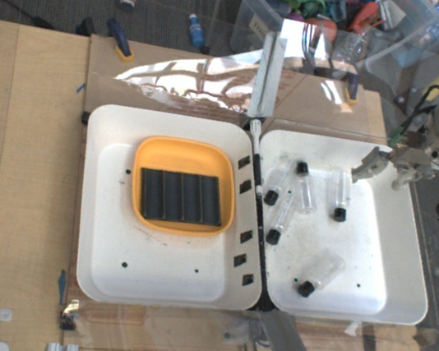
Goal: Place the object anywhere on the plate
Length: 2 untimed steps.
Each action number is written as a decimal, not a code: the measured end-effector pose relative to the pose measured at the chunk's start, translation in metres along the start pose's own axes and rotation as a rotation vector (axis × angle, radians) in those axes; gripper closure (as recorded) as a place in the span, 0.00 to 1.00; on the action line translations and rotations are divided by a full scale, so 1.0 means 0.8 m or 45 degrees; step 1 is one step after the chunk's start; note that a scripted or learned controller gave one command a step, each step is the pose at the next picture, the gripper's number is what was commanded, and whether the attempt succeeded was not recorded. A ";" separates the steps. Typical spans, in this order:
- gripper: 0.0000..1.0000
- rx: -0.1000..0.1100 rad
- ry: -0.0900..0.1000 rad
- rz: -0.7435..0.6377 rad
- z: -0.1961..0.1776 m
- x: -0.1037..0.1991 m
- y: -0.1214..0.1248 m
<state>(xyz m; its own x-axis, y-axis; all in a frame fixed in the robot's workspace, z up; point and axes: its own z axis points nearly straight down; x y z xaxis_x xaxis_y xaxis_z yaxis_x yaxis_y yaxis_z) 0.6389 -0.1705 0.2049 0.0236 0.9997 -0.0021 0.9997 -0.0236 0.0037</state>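
An orange plate [145, 160] sits in the left bin [97, 258], with a dark ridged block [181, 197] lying on it. Several clear vials with black caps lie in the right bin [404, 268]: one [302, 183] near the top, one [339, 197] to its right, one [281, 216] by the divider and one [316, 275] nearer the front. My gripper [385, 173] hangs over the right bin's far right corner, above and to the right of the vials. It is open, with nothing between its fingers.
A row of small black tabs [246, 217] runs along the divider between the bins. Behind the bins stand a crinkled foil sheet [193, 83] and a clear tub of colourful items [330, 10]. Wooden bench surface lies to the left.
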 end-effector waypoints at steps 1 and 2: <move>0.00 -0.003 -0.002 -0.203 0.003 -0.058 0.037; 1.00 -0.013 -0.008 -0.206 -0.013 -0.058 0.040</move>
<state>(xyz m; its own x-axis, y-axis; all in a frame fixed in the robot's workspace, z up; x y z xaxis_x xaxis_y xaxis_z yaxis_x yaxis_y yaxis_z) 0.6695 -0.2174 0.2154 -0.1378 0.9904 -0.0094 0.9904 0.1379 0.0134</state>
